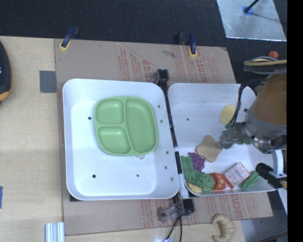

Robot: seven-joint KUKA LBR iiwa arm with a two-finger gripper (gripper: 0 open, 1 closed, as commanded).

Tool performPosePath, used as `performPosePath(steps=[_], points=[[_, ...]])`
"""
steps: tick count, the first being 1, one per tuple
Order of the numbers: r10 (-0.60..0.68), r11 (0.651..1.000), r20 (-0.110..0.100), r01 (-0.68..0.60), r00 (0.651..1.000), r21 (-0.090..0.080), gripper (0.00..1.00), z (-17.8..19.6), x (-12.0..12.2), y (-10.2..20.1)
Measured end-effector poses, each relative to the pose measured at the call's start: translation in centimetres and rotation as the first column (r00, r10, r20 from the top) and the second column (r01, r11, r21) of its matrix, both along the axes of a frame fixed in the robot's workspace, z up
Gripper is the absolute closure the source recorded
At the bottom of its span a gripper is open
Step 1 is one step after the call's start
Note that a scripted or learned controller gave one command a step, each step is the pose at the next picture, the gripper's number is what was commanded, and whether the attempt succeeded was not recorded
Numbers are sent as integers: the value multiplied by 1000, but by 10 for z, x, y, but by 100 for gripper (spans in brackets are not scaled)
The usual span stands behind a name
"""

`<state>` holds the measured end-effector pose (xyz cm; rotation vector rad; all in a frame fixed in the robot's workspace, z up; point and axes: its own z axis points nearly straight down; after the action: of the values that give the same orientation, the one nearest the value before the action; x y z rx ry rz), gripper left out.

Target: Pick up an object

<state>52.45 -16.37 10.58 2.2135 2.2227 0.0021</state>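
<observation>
Along the near wall of the right bin (192, 97) lie green toy vegetables (197, 178), a purple piece (197, 160), a red-and-white packet (236, 174) and a green pod (250, 180). Farther in rests a tan bread-shaped toy (208, 148). The gripper (228, 139) sits low just beside its right edge; contact is uncertain, and its finger state cannot be determined. A yellow item (226, 114) lies beyond. The left bin (76, 135) holds a green divided plate (126, 125).

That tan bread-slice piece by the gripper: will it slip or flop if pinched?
The tan slice lies flat and thin, so pinching it from above may slip. It looks like rigid toy food, probably light, so a nudge from the gripper would likely slide it.
</observation>
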Motion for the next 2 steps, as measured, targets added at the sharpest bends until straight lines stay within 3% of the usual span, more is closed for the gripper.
performPosePath(steps=[1, 2], points=[[4, 1000, 0, -4, 1000, 3, 100, 103, -1, 51], [0, 1000, -7, 0, 1000, 3, 0, 97, -2, 49]])
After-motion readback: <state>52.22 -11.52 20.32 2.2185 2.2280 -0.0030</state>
